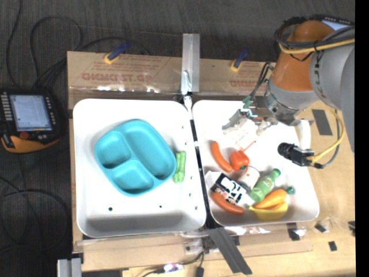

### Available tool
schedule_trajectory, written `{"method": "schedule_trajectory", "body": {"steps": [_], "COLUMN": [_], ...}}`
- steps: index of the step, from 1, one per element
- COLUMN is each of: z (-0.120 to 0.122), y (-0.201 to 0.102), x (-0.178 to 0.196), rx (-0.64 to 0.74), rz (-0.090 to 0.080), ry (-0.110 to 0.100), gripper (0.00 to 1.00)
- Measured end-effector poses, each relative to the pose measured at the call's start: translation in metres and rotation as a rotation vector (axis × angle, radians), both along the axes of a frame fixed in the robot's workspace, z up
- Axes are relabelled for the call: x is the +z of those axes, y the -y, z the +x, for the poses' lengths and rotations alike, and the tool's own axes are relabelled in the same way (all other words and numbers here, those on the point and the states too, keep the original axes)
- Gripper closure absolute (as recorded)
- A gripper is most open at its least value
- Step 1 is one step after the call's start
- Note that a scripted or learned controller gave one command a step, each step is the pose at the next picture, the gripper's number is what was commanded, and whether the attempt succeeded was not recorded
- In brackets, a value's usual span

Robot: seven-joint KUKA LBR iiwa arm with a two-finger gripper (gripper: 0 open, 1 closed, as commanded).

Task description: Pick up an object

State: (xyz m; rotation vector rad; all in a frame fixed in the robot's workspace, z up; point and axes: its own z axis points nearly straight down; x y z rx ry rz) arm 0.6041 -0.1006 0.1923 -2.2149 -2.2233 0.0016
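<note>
I see the arm (311, 51) reaching in from the right edge of the table (331, 212), with the gripper (249, 119) hanging over the far part of the right bin (311, 203). Its fingers (235, 122) are spread apart with nothing between them, above bare white bin floor.

The objects lie nearer the front of that right bin. An orange carrot-shaped piece (219, 154) lies at a slant close to the bin's left wall, and just beside it is a small red-orange piece (239, 158). Toward the front left corner sits a black and white item (229, 187), resting against a red-orange sausage-shaped piece (226, 203) along the front wall. A green bottle (265, 184) lies tilted near the front edge, touching an orange and yellow pile (270, 203) by the front right corner.

In the left bin (86, 212) a blue divided plate (135, 156) sits near the middle, tilted, and a small green pod-like piece (180, 166) lies just beside its right edge, near the wall between the bins.

A handheld control pendant (26, 120) rests on the floor off the table's left edge.
</note>
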Motion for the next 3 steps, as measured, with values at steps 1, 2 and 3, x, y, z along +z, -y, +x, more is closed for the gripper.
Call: {"method": "schedule_trajectory", "body": {"steps": [1,2,3], "z": [-0.030,-0.026,-0.029], "y": [0.014,0.014,-0.037], "x": [-0.097,-0.081,0.013], "rx": [0.033,0.032,0.045], "rz": [0.000,0.000,-0.002], "ry": [0.002,0.014,0.001], "gripper": [0.00,1.00,1.00]}}
